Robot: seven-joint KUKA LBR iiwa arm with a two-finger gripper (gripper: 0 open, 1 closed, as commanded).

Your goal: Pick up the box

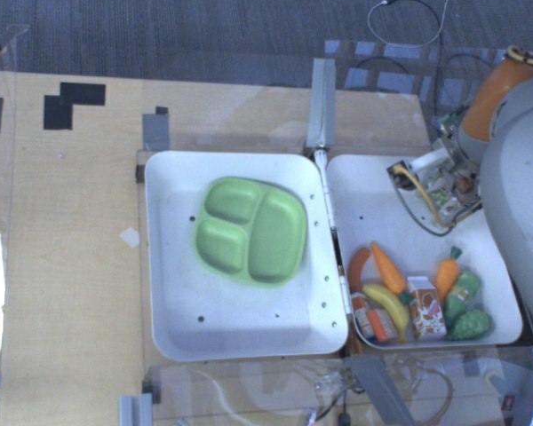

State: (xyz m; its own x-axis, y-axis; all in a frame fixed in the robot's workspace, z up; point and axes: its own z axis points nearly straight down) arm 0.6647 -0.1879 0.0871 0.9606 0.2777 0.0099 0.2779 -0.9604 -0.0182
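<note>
Green divided plate (250, 230) sits in left bin (164, 273). Box (426, 307) lies at the front of right bin (369, 202), among toy food, just beside a banana (386, 305) and below a carrot (447, 275). Gripper (444, 189) is over the right bin's back part, well apart from the box; released or clenched, can't tell.
</note>
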